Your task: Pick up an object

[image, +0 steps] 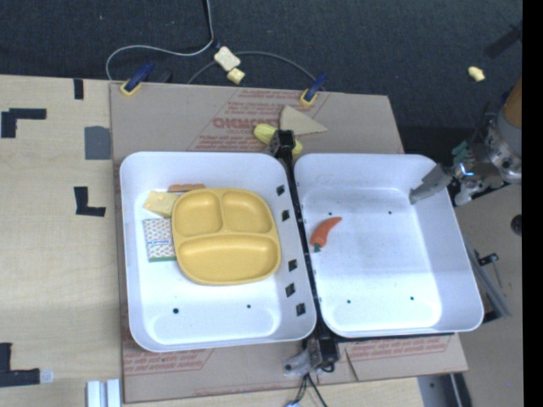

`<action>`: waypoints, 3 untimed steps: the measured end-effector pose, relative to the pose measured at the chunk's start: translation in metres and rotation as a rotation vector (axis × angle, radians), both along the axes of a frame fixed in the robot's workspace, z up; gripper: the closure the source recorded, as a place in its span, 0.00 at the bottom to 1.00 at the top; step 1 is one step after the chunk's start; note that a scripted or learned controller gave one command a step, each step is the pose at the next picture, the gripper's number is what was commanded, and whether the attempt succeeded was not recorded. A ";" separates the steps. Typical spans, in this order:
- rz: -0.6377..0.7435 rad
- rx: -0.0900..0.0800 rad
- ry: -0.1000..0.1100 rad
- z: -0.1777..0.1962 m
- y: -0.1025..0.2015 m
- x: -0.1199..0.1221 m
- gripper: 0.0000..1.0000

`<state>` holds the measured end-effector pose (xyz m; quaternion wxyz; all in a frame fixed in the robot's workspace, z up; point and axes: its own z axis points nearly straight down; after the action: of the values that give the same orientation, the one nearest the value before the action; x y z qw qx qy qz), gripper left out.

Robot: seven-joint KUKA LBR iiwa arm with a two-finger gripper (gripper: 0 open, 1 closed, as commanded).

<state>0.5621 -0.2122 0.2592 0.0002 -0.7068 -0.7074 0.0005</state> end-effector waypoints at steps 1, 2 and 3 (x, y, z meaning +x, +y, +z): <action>0.008 0.005 0.008 -0.107 0.083 0.041 0.00; 0.002 -0.001 -0.001 -0.176 0.116 0.033 0.00; -0.001 -0.002 -0.004 -0.161 0.113 0.034 1.00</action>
<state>0.5966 -0.0988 0.0978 -0.0019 -0.7070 -0.7073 -0.0002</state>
